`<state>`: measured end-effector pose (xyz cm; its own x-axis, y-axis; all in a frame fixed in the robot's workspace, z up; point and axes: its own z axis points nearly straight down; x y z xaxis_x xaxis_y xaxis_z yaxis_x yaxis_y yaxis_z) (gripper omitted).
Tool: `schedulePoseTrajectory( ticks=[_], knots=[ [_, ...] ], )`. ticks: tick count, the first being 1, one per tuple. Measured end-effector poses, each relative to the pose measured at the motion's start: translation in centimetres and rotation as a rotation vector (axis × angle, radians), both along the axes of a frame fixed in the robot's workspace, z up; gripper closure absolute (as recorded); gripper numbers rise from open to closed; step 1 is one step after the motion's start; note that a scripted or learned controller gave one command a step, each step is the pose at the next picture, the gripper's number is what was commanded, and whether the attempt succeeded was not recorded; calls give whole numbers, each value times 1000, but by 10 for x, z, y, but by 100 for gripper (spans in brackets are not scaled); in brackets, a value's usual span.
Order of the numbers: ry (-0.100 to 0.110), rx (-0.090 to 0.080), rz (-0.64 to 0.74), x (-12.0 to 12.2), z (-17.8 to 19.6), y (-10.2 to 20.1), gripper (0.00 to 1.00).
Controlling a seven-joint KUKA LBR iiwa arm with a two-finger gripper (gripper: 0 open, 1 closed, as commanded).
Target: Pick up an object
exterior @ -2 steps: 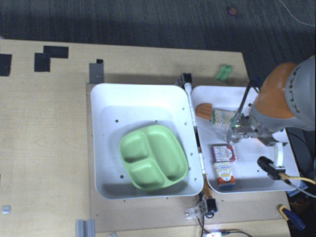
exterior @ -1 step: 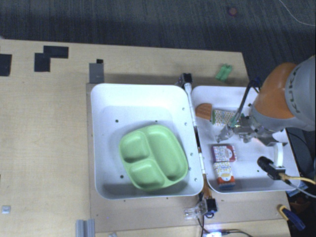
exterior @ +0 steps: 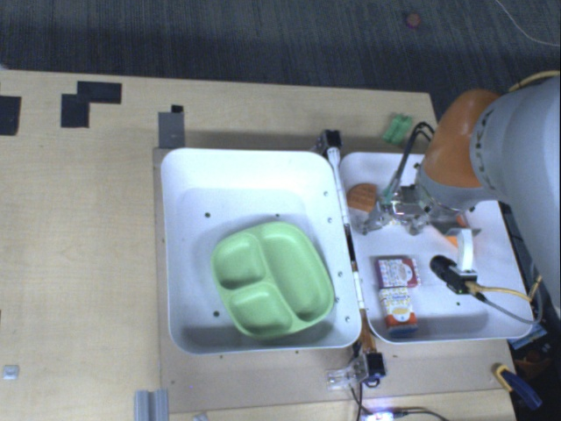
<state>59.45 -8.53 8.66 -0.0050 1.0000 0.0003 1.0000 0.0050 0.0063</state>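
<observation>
On a pale wooden bench beside dark carpet, the gripper hovers in the right bin; its grip state is indiscernible. A red packet lies just below it, a brown object beside it.

the bulky, rounded pale grey arm has a smooth matte shell. an orange band wraps it just above the wrist. a thin dark cable loops along the band's edge to the small metallic silver gripper assembly, which looks built of bare brackets and screws, though its detail is too blurred to be sure.
</observation>
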Motion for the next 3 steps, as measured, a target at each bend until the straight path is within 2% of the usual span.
schedulePoseTrajectory(
  ticks=[1, 2, 3],
  knots=[
    [-2, -3, -5, -106, 1, -19, 0],
    [-9, -3, -3, -103, 12, -18, 100],
    [1, 0, 0, -11, 99, 17, 100]
  ],
)
